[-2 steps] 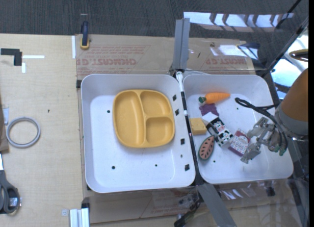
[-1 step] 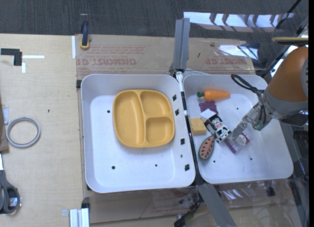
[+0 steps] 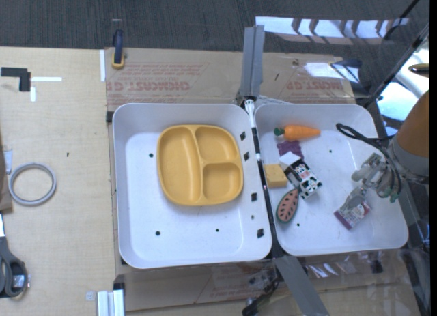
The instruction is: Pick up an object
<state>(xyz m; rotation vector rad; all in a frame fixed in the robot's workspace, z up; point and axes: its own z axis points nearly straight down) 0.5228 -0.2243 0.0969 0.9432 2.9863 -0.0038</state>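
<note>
Two shallow white plastic bins sit side by side on the tan table (image 3: 61,239). The left bin (image 3: 136,239), in the middle of the frame, carries a yellow three-compartment plastic plate (image 3: 200,164). The right bin (image 3: 321,229) holds a cluster along its left side: an orange toy carrot with a green top (image 3: 299,132) uppermost, a small purple block (image 3: 289,149) just below it, a tan sponge-like cube (image 3: 275,175) by the bin's left wall, a black-and-white spotted toy (image 3: 302,179) beside that, and a watermelon-slice-shaped piece (image 3: 288,206) lowest. All of these lie well apart from the arm's working end. At the far left of the frame a grey ring of tape (image 3: 31,183) rests on the table, with scissors (image 3: 10,274) in the lower left corner. The grey arm enters from the right edge, and its gripper (image 3: 365,183) points down over the right part of the right bin; whether the jaws are apart or together cannot be told from here. Directly below the jaws, in the bin's lower right area, lies a small flat maroon-and-white packet (image 3: 352,211), seemingly touching or just under the tips.
</note>
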